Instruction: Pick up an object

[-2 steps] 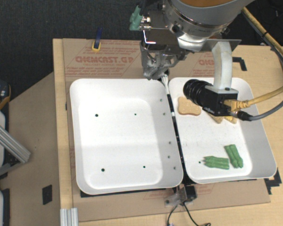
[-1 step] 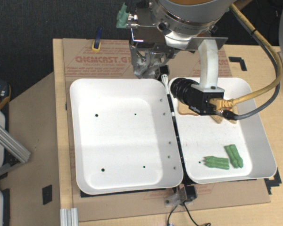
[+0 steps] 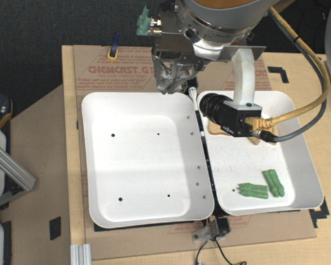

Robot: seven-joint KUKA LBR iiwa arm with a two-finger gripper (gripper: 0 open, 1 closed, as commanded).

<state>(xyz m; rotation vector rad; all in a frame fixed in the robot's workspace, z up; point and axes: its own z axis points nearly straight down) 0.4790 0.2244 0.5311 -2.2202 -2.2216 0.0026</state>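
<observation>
Camera view: your arm [image 3: 226, 4] hangs over the far edge of the bench [image 3: 71, 148], above the gap between the two bins. The tool [image 3: 174, 79] sits just past the far right corner of the left bin [image 3: 138, 159], over the cardboard sheet [image 3: 99, 65]. Can't tell from here how far apart its fingers are, or whether anything is in them; the metal parts blur together.

A black cylindrical camera unit [image 3: 226, 115] on a white bracket hangs below the wrist, over the far left part of the right bin [image 3: 298, 164], with a tan cable [image 3: 303, 112] running off to the right.

Your targets: two green objects [image 3: 262, 186] lie in the right bin near its front edge, touching or nearly touching, well apart from the tool. A tan object [image 3: 215, 128] peeks out under the camera unit, mostly hidden.

A small blue-and-yellow clip [image 3: 113, 47] sits at the far left of the cardboard.
</observation>
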